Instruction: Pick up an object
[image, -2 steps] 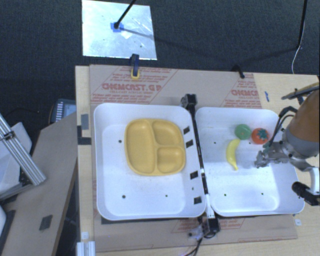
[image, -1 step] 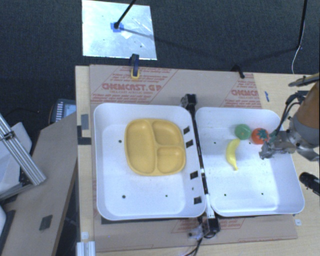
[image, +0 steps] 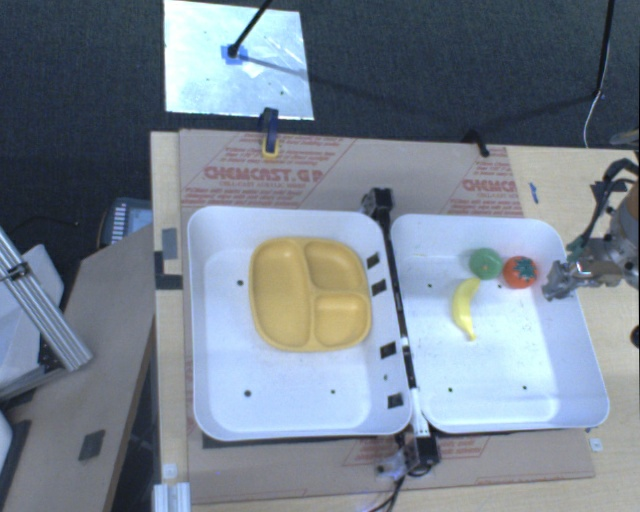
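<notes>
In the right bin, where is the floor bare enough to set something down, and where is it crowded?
The right white bin is bare below the yellow plastic banana, down to its near wall. The far right corner is crowded: green round toy, red tomato toy and the gripper at the rim.

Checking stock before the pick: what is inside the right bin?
Inside the right bin: a banana, a green object and a red tomato-like object. Nothing visibly covers them.
</notes>
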